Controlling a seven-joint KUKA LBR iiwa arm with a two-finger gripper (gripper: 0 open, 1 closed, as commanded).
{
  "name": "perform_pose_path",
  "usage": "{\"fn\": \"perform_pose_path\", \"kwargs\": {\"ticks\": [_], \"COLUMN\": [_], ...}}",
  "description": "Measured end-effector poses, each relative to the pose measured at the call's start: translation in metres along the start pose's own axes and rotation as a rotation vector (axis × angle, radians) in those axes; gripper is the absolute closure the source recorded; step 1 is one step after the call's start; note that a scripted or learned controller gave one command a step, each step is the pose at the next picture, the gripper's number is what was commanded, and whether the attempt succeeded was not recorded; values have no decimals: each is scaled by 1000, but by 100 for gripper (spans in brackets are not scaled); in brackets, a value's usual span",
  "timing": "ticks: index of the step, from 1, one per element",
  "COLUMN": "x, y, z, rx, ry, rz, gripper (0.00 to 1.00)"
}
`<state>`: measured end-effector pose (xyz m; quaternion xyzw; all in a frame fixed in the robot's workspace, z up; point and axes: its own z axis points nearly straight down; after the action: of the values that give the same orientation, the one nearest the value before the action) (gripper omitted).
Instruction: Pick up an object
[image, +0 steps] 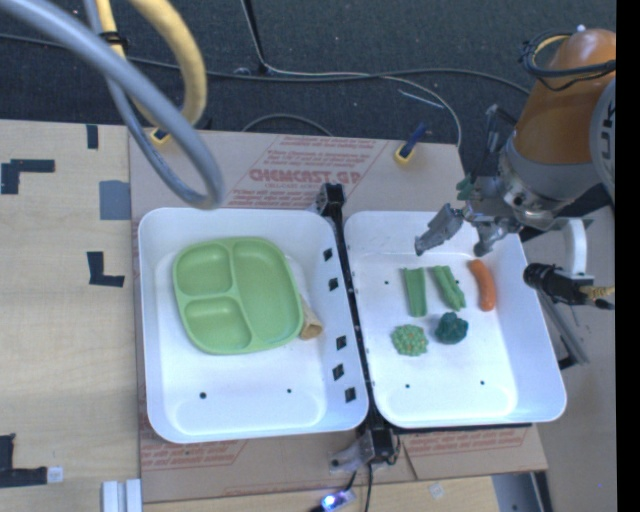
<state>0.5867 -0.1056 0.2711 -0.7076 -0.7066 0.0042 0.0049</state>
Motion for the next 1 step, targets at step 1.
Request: {"fn": "perform_pose_path", "kwargs": {"ticks": [1], "x": [0], "y": [2], "z": [-6], "rx": [-12], "ry": [-2], "rz": [-3], "gripper": [0]}}
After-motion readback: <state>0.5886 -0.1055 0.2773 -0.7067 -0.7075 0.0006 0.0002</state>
